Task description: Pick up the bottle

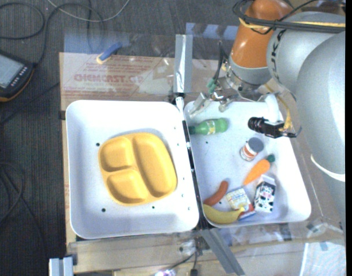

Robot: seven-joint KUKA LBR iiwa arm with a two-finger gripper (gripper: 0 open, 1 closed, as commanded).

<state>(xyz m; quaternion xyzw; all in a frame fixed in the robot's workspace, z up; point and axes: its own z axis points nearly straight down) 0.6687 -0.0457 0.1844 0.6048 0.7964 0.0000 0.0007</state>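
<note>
Closest to the camera, a banana (pixel 220 215) is lying along the front wall of the right bin (pixel 221 163), curving up at both ends. Just behind it a reddish sausage (pixel 216 193) is resting at a slant, and a small yellow-labelled packet (pixel 237 198) is sitting beside a little black-and-white carton (pixel 265 195), the two nearly touching. A carrot (pixel 257 170) is lying behind the carton with its green top pointing toward the far right. Beyond the carrot, a small jar (pixel 251 149) with an orange band is standing on the bin floor.

Further back, the bottle (pixel 208 126) is lying on its side in the far left part of the right bin, close to the wall that the two bins share. It is green, with its paler end pointing left, and nothing is touching it from above.

Just beyond the bottle, the gripper (pixel 213 103) is hanging over the bin's far edge, under the arm's orange band. Its fingers (pixel 197 105) are standing spread apart and are gripping nothing.

On the other side, the left bin (pixel 89 125) is holding a yellow divided plate (pixel 138 167), which is lying flat near its middle. Both bins are sitting on the desk (pixel 107 76).
</note>
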